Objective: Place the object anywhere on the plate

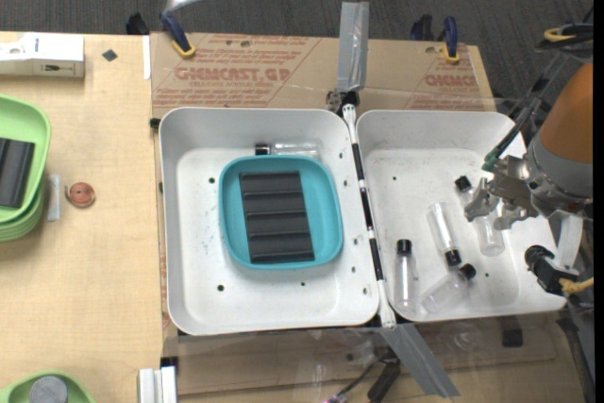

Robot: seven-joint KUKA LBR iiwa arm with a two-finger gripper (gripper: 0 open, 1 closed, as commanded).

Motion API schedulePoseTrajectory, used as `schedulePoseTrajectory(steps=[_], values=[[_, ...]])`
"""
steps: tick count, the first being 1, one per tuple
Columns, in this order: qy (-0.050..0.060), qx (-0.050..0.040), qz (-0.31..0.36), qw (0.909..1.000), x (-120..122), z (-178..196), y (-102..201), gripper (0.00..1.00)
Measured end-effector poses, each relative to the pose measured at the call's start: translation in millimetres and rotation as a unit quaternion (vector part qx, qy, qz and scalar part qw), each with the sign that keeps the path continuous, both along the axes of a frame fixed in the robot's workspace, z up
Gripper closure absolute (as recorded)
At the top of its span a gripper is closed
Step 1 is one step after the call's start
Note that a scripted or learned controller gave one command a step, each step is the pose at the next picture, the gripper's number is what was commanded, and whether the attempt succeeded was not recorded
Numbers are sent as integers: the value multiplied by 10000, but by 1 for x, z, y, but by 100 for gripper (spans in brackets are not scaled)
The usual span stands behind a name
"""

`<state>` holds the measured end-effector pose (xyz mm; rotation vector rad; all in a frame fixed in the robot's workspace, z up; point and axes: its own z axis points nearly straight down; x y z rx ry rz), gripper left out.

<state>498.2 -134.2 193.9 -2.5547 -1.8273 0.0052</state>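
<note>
Barely begun; clear vials lying loose in the right bin, well apart from the teal plate in the left bin; pincer low over the vials, grip impossible to tell; pickup, carry and placement all left.

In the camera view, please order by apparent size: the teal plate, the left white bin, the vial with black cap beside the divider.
1. left white bin
2. teal plate
3. vial with black cap
</note>
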Motion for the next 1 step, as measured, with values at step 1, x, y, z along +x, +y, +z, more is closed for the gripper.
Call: schedulePoseTrajectory(steps=[1], values=[[7,7,717,9974,-1,-4,73,100]])
